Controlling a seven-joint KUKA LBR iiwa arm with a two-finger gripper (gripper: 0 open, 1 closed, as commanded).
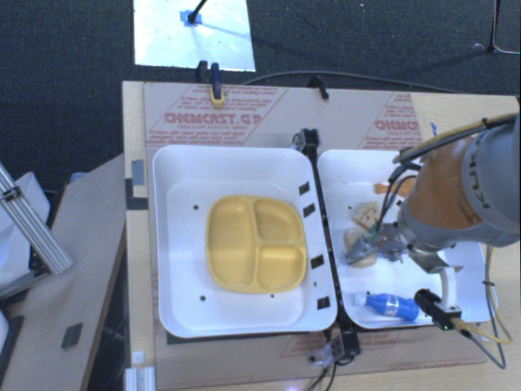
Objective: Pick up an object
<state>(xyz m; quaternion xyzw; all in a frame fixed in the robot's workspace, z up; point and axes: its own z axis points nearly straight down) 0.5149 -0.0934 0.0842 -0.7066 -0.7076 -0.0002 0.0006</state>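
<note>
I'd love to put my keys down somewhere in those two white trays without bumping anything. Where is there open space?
In the left bin, bare floor rings the yellow divided plate, widest along the left wall and the near edge. The right bin is crowded: the gripper hangs over tan objects, with a blue bottle near the front. A small free patch lies in its far-left corner.

Lighting: bright, even, from overhead. White bins near overexposure, their rims washed out. Pale sheet at top glares strongly. Shadows: soft and short, one under the arm on the right bin floor. Dark floor grainy, low in detail. Focus: overall soft; small items in the right bin blurred, edges smeared. Table print legible.
</note>
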